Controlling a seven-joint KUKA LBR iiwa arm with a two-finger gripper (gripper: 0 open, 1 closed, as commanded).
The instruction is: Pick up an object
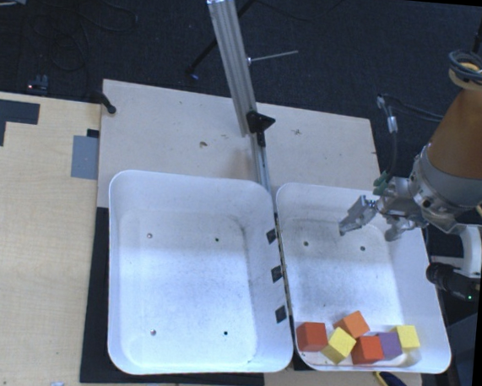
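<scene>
Blocks (pixel 359 337) clustered right bin (pixel 435 291) near corner; no legible writing.

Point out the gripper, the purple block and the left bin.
gripper (pixel 374 219), camera view, midway between its fingertips.
purple block (pixel 391 343), camera view, its top face.
left bin (pixel 113 186), camera view, its far left rim.

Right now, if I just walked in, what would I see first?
Probably the little heap of colourful blocks, red, orange, yellow and purple, huddled in the near corner of the right bin. Next, the big robot arm coming in from the right, with its gripper hanging above that bin's far end, apart from the blocks.
</scene>
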